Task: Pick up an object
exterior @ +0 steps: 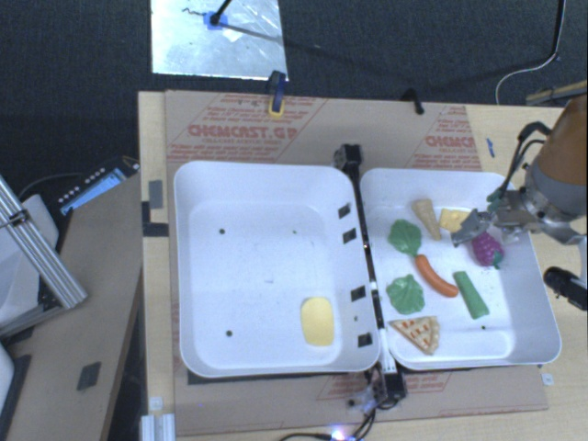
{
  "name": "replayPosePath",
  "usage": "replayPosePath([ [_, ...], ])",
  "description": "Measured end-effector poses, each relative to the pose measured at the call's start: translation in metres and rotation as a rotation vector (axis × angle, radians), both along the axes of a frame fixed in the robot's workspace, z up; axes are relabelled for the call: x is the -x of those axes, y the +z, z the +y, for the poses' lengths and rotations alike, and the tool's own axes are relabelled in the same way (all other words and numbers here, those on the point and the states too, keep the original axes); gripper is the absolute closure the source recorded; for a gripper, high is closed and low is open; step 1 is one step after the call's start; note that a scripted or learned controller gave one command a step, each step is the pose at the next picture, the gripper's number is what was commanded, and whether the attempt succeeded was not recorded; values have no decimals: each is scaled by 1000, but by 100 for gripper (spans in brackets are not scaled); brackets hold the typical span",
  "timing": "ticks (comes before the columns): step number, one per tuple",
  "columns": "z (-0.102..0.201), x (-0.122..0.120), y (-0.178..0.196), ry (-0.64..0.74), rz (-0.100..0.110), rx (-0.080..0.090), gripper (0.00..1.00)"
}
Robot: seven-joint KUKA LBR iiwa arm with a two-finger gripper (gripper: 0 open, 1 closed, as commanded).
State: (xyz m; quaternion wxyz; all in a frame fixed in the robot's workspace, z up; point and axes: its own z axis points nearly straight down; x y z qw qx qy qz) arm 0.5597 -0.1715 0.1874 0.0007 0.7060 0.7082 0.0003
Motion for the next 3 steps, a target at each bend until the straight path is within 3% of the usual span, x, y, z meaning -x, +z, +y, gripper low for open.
replayPosePath([
  [1, 0, -1, 11, 3, -3, 1, 100],
  [2, -1, 42, -104, -3, 9, -4, 100],
  [3, 101, -17, 4, 14, -14, -3, 100],
])
